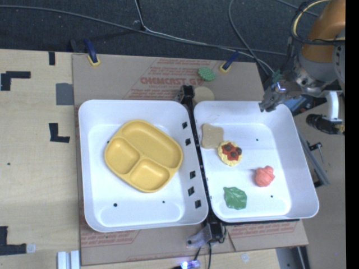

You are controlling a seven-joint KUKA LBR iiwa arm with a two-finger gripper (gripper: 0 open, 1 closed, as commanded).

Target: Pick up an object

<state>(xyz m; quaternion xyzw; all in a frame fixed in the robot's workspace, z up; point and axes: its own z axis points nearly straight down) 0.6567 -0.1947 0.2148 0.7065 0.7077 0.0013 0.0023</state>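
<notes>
White plastic, two shallow bins side by side on my bench. In the left bin (95,206) I see a yellow divided tray (143,154), three compartments, lying flat and turned at an angle. The right bin (300,167) holds four small things: a tan slice of toast (211,135) near the bin's left wall, a little pizza (230,153) with red topping touching the toast's lower right corner, a red-orange piece (264,175) lying apart to the right of the pizza, and a green leafy piece (235,198) toward the near edge.

My arm (322,35) comes in at the upper right, its orange band high in the corner. The gripper (271,101) hangs over the far right corner of the right bin, just at its rim, well apart from all four items. Nothing sits between its tips; whether they are spread or closed I cannot tell, as they read as one dark blur from here.

Beyond the bins, a green waffle-textured piece (206,73) rests on the cardboard (140,77), with blue clamps (91,52) at its far corners.
</notes>
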